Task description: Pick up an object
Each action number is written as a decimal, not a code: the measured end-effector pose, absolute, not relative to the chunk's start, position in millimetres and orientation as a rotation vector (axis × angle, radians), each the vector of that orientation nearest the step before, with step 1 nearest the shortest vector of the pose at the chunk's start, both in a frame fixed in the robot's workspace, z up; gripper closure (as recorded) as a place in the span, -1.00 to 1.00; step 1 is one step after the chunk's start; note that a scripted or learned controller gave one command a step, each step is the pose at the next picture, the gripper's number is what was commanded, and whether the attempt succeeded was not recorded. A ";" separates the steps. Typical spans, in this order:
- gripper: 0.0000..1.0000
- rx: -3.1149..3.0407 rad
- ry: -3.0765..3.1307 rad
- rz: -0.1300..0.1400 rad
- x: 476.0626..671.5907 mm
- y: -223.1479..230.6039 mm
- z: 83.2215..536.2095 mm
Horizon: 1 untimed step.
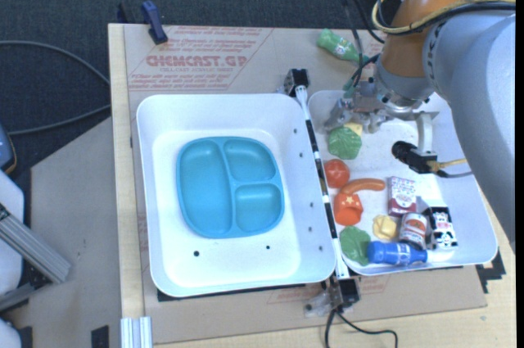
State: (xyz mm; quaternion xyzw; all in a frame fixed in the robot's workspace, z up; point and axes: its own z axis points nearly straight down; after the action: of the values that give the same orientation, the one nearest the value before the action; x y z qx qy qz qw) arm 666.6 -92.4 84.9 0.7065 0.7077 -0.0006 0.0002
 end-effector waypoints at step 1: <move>-1.00 2.220 2.222 -0.002 666.6 -91.9 85.0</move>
State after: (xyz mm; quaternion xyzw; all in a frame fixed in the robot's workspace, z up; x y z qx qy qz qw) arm 666.6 -91.9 85.0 0.7067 0.7075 -0.0006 0.0002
